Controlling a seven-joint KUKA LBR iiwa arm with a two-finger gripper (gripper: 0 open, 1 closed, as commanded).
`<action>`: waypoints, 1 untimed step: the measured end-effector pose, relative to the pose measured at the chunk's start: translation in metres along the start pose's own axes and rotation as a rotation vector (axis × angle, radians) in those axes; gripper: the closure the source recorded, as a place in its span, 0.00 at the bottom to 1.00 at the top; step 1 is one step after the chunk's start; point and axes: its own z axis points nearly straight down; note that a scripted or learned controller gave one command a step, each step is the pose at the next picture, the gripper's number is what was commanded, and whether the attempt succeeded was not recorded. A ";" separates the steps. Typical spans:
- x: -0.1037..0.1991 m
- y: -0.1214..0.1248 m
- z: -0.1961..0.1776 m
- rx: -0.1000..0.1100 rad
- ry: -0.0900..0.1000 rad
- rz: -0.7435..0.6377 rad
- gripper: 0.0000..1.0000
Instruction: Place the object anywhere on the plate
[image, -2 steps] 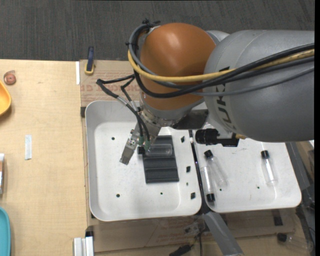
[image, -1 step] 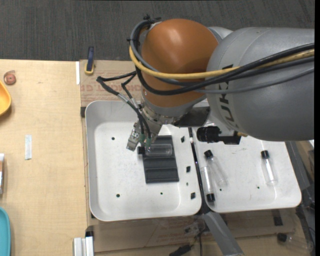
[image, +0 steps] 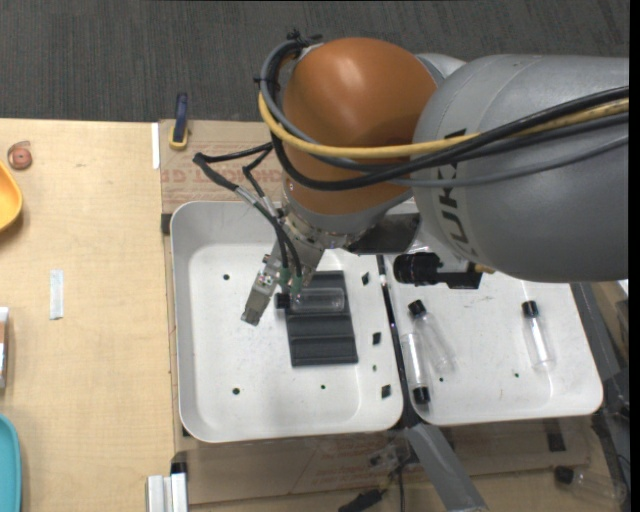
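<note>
Two shallow white bins sit side by side on the table (image: 90, 380). The left bin (image: 205, 395) holds a dark ribbed plate (image: 324, 342), a flat rectangle lying near the bin's middle with its long side running up and down the view. A short clear tube (image: 320, 297) lies crosswise on the plate's upper end, resting on the ribbed surface. The rest of the plate below it is bare.

The gripper (image: 268, 304) hangs over the left bin just to the left of the plate's upper corner, under the orange band of the arm (image: 350, 110). Its fingers (image: 256, 303) stand apart: the grey one slants away from the plate to the lower left and the other sits close to the plate's edge. White bin floor shows between them and they grip nothing. The clear tube is beside the gripper, not in it.

The right bin (image: 560, 395), to the right of the plate, holds two long clear tubes. One (image: 422, 348) with dark caps lies just past the divider, nearest the plate. The other (image: 537, 332) lies well apart, toward the far right wall.

Left of the plate, beyond the left bin's wall, a small white strip (image: 56, 295) lies on the bare wooden table.
</note>
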 end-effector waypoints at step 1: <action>-0.001 0.000 -0.008 0.001 -0.001 0.000 1.00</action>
